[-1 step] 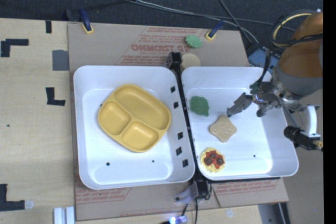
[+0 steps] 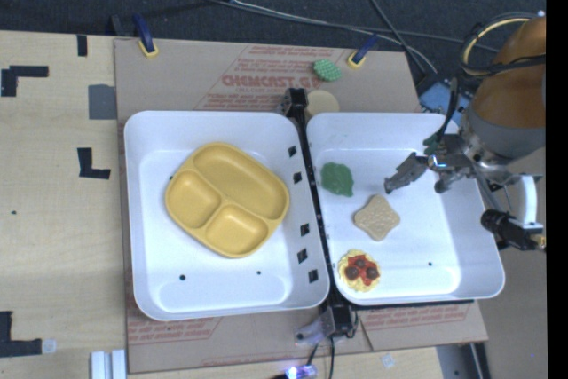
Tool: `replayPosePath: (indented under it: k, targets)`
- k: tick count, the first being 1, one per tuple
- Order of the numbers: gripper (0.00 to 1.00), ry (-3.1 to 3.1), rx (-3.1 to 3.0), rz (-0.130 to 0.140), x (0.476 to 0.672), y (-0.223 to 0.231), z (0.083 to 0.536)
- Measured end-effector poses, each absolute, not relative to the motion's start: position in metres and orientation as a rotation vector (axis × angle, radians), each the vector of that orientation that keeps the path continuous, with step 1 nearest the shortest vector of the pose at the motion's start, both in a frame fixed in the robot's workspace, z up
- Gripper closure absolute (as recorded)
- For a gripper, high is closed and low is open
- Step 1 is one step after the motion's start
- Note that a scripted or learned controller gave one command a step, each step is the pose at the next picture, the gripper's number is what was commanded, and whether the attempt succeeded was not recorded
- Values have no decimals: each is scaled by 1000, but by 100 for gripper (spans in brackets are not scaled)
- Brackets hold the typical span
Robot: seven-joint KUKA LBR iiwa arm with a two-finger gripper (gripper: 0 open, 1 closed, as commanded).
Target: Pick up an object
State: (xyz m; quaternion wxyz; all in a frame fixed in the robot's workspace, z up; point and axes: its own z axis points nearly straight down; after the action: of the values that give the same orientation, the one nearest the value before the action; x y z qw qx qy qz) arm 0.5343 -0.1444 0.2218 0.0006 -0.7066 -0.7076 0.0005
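The tool [image 2: 424, 175] hangs spread wide and empty over the right bin [image 2: 475, 275], so the approach looks under way (nothing grasped yet), and the next move calls for descending onto the tan cracker [image 2: 376, 217] lying just beside the green piece [image 2: 337, 179].

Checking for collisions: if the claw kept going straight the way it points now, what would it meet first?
The claw points left and slightly down across the right bin. The tan cracker lies closest to that line, with the green broccoli piece just beyond; the claw's height is unclear, so it might pass over both.
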Motion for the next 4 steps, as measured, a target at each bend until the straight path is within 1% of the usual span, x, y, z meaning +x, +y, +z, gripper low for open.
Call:
replayPosePath:
  k: [1, 2, 3, 4]
  targets:
    - [0, -2219, -2218, 7, 538, -150, 161]
    - [0, -2219, -2217, 7, 538, -148, 118]
    - [0, -2222, -2221, 1, 539, -148, 85]
    - [100, -2230, -2227, -6, 542, -150, 100]
